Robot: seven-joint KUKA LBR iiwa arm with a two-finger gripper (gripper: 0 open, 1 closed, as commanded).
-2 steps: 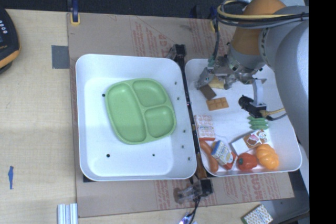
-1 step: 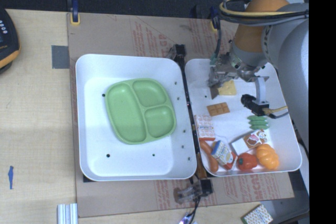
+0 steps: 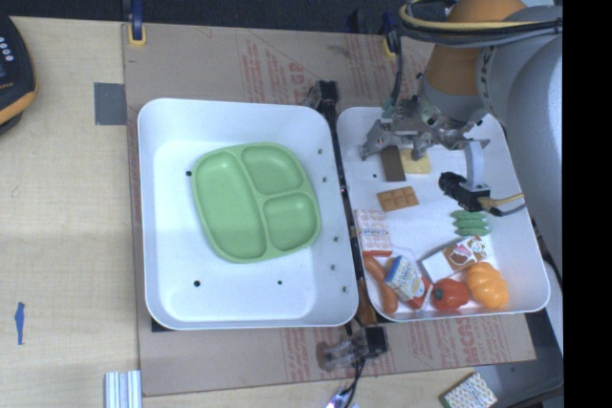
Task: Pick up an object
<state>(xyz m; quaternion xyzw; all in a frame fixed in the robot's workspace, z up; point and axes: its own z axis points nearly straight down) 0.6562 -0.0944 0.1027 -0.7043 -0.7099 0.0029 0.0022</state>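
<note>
My gripper [image 3: 393,148] hangs low over the far left part of the right bin [image 3: 521,239]. Just under it shows a dark brown piece [image 3: 392,167], and I cannot tell whether that piece is held. A pale yellow slice [image 3: 417,163] lies right beside it. A brown cracker [image 3: 398,199] rests a little nearer the camera. Along the bin's near side lie a printed packet [image 3: 372,230], a small colourful pouch [image 3: 406,278], a red tomato [image 3: 448,294], an orange fruit [image 3: 487,285], a strawberry-print box [image 3: 466,253] and green beans [image 3: 470,224].
The left bin [image 3: 167,282] holds a green three-part plate [image 3: 256,201]. The arm's grey body fills the upper right above the right bin. A dark device [image 3: 11,72] sits at the bench's far left edge.
</note>
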